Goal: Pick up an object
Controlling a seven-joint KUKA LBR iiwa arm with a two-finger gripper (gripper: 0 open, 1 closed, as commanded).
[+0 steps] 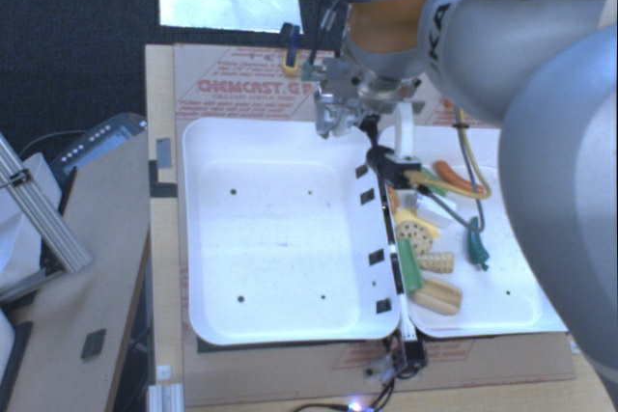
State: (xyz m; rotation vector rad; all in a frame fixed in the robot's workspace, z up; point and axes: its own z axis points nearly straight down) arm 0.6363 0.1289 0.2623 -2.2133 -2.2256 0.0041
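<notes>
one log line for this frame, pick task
task: pick object | gripper: above far right corner of left bin | grasp: none visible | toy food: clustered in right bin near divider

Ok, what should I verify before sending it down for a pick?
1. Targets present: ok, carrot, yellow holed slice and bread roll lie in the right bin.
2. Over a target: not ok, the end effector sits near the bins' far rim.
3. Targets spaced: not ok, green piece and ridged tan piece lie close by the roll.
4. Grip state: cannot tell.
</notes>
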